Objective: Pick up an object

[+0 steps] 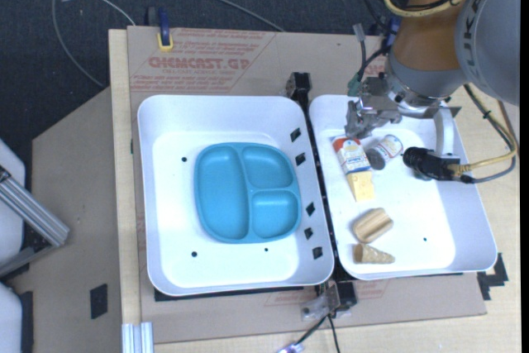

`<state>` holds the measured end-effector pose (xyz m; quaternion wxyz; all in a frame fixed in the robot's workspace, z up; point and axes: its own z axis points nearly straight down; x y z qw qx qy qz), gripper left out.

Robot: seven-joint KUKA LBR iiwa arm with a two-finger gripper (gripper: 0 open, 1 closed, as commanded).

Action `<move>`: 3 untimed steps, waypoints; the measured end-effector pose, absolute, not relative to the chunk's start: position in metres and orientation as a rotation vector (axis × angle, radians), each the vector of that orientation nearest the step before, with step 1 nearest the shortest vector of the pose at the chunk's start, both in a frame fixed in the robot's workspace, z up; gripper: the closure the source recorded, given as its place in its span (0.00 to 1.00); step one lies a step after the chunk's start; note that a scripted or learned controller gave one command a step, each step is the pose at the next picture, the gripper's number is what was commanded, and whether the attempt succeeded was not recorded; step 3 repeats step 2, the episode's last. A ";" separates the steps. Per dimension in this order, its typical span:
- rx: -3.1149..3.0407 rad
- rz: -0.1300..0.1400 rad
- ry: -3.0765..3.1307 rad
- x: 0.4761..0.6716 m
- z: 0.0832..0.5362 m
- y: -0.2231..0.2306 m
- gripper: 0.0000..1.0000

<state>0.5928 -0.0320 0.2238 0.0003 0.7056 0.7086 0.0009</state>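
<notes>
A cardboard-topped bench (215, 54) bears two white bins (157, 178) side by side.

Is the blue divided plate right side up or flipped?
Right side up: the blue divided plate shows its three hollow compartments, lying in the left bin.

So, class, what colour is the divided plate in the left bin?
The divided plate is light blue, plain in the camera view.

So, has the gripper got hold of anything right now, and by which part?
Cannot be told. The gripper is low in the right bin, just above the small red-and-white bottle, but the view shows nothing clearly in its grip.
</notes>
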 end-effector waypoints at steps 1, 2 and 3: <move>2.215 0.004 2.228 0.599 0.235 0.022 1.00; 2.216 0.004 2.227 0.608 0.236 0.067 1.00; 2.216 0.004 2.227 0.608 0.236 0.067 1.00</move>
